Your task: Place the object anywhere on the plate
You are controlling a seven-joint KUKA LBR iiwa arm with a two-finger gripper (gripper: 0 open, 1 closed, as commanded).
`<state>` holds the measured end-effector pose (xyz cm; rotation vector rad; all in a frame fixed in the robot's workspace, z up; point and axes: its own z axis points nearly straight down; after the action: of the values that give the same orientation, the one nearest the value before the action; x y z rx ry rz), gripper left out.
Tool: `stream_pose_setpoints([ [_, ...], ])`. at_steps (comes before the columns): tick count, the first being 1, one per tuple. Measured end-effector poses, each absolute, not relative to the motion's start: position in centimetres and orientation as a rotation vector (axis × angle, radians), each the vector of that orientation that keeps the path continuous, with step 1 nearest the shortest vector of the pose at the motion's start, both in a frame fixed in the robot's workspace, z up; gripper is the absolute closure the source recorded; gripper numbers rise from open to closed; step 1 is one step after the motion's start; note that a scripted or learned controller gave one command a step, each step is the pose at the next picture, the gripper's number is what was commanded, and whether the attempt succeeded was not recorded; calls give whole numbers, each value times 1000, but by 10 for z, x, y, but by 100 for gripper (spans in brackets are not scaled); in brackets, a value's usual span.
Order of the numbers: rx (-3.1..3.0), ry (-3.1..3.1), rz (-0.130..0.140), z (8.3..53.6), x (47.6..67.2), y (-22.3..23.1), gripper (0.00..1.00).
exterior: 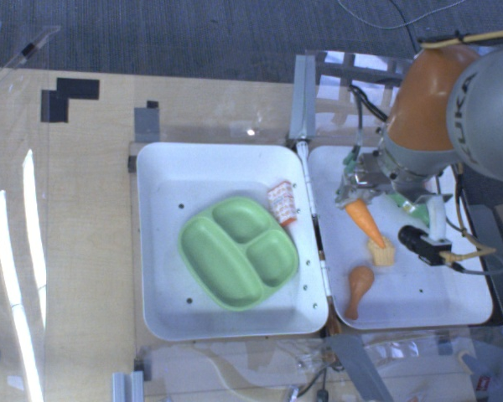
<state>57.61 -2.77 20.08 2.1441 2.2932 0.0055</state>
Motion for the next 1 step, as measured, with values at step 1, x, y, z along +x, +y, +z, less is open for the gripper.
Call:
stream_pose_setpoints([
  [1,1863,2530,0,183,538,54,100],
])
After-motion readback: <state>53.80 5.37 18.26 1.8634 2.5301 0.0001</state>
